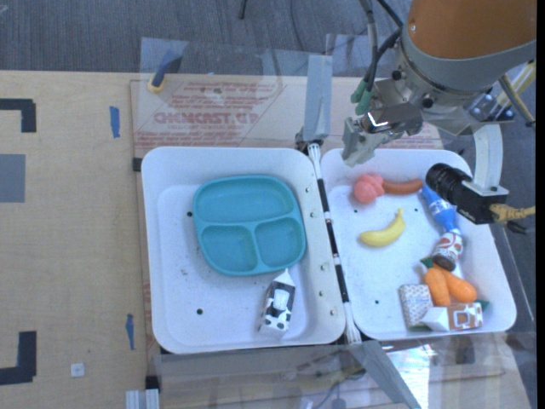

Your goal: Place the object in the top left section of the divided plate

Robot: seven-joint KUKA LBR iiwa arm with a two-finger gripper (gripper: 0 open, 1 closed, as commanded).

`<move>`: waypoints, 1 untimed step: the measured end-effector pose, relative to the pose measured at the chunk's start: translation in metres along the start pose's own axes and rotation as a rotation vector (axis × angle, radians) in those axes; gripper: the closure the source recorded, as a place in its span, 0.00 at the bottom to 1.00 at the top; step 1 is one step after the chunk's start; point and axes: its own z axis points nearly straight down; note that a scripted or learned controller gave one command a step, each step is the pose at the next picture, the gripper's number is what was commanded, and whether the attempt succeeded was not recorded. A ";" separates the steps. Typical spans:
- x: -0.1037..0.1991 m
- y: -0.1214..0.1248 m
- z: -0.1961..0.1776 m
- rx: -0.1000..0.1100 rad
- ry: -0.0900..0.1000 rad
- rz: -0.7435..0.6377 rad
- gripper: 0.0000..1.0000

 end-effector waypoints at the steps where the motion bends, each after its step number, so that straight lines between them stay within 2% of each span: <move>1: -0.076 0.024 0.016 -0.002 -0.001 0.081 1.00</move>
